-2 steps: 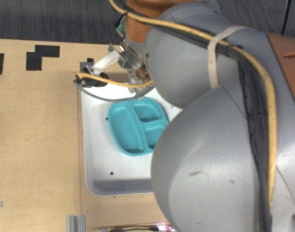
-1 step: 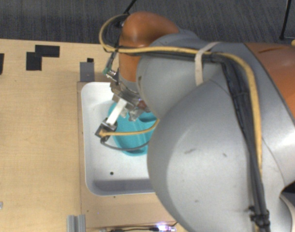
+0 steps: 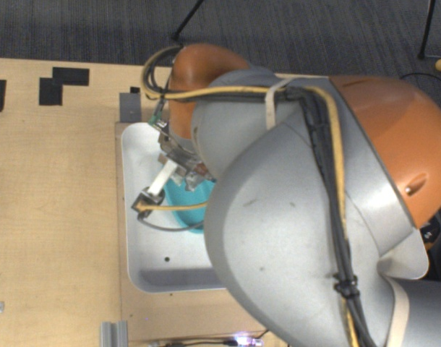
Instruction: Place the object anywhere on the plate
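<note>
Grey metal and orange shell across most of the scene, with the gripper (image 3: pixel 181 166) down low inside the white bin (image 3: pixel 144 266), close over a teal plate (image 3: pixel 188 194). Cannot tell whether clenched or released: tucked under the bulk of the arm (image 3: pixel 293 230), so no claiming a hold on anything.

Of the plate, just a curved sliver near the middle of the bin's floor, toward the left wall, running in under the arm. Plain white floor from there out to the left wall and the lower left corner. Whereabouts of the object: cannot tell, with so much of the plate and the bin covered. Possibly at the gripper, possibly already on the hidden part of the plate; no picking between the two from here.

Judging by the low stance right over the plate, probably at or near the placing step. Left to confirm: object resting on the plate, gripper let go, then lifted clear of the bin.
</note>
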{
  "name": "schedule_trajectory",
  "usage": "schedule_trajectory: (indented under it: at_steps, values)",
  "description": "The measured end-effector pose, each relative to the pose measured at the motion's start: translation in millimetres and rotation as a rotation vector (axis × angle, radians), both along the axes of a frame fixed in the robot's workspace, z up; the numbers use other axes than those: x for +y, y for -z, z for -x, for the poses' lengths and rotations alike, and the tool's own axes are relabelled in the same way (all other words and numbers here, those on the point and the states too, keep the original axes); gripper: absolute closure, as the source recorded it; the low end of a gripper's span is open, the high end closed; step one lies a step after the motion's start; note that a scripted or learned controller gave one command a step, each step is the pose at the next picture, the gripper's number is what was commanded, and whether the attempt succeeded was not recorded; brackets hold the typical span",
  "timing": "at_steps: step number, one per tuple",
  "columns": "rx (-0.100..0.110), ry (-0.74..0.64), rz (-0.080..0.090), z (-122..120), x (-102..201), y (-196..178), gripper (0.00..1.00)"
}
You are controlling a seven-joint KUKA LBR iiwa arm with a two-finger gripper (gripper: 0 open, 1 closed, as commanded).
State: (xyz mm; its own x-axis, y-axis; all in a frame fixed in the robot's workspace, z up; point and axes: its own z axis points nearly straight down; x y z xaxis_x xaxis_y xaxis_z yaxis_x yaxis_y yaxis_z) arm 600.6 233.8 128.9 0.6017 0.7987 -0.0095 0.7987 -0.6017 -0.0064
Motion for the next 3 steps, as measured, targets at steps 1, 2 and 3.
schedule_trajectory:
  at_steps: [1, 2, 3]
  values:
    - [-0.017, 0.216, -0.008, -37.4, 4.0, 37.6, 1.00]
    - [-0.023, 0.547, -0.011, 0.1, 2.6, 37.0, 1.00]
    - [-0.026, 0.348, -0.011, -48.5, 1.7, -140.6, 1.00]
